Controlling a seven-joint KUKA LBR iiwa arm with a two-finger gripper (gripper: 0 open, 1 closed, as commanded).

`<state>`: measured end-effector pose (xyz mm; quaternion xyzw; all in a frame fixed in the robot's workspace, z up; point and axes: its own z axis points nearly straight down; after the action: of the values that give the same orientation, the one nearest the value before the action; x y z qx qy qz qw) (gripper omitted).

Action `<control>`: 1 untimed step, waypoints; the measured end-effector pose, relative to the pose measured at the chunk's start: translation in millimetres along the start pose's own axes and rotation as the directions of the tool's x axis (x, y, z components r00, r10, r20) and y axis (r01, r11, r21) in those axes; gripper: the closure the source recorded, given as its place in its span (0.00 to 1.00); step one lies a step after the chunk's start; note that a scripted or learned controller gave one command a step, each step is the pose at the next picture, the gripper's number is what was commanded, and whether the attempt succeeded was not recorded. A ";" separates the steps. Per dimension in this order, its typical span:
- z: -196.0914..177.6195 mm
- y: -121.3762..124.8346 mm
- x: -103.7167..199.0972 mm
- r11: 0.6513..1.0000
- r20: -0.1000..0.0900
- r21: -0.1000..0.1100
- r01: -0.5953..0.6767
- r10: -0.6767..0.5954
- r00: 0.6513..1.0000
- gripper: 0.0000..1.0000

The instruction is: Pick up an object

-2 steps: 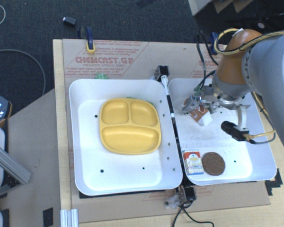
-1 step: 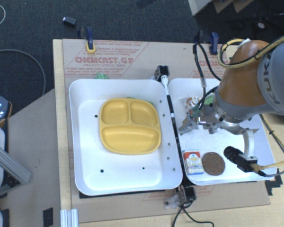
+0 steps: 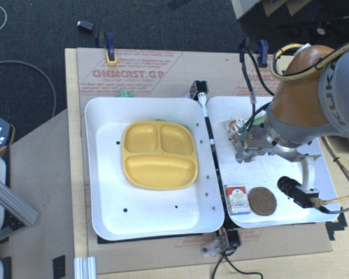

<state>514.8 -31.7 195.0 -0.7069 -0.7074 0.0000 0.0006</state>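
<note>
Where two shallow white bins are set side by side on the surface (image 3: pixel 151 68), the left bin (image 3: pixel 104 185) is occupied by a yellow divided plate (image 3: pixel 160 154), which is laid flat near the middle with its three compartments facing up. The right bin (image 3: pixel 267 176) is entered from the right by the arm (image 3: pixel 305 92), whose orange band is seen above the wrist. The gripper (image 3: pixel 244 147) is lowered over the upper left part of the right bin, close to the wall shared with the left bin. Whether the gripper is wide or narrow cannot be told, since it is hidden beneath the wrist. A small multicoloured thing (image 3: pixel 237 128) is seen just beside the gripper, on its far side; whether it is held cannot be told.

Along the near edge of the right bin, a small red and white carton (image 3: pixel 237 200) is laid in the near left corner, and a brown round disc (image 3: pixel 262 201) is placed just to its right, almost touching it. Both are kept well apart from the gripper. At the far edge of the surface a blue and yellow clamp (image 3: pixel 110 48) is fixed.
</note>
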 end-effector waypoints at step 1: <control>11.3 -33.4 50.6 1.000 -0.002 0.006 0.004 -0.004 1.000 1.00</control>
<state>481.4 18.9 183.7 -0.7054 -0.7088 0.0012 0.0036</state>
